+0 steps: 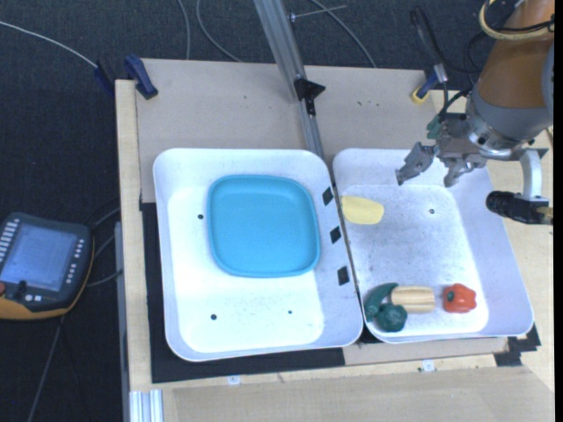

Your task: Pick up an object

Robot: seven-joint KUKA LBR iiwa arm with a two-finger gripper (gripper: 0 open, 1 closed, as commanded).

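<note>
The pincer (pixel 433 171) hangs spread and holding nothing over the far edge of the right bin (pixel 493 253). In that bin a yellow piece (pixel 362 210) lies by the left wall, while a green vegetable (pixel 385 308), a tan roll (pixel 413 299) and a red pepper (pixel 458 298) line the near edge. A blue plate (pixel 264 225) sits in the left bin (pixel 180 236).

Bins (pixel 255 341): smooth white plastic, right one speckled.
Plate (pixel 264 225): matt blue plastic.
Bench (pixel 220 104): pale, matt wood.
Pole (pixel 280 33): brushed metal.
Tomato (pixel 458 298): glossy red.
</note>
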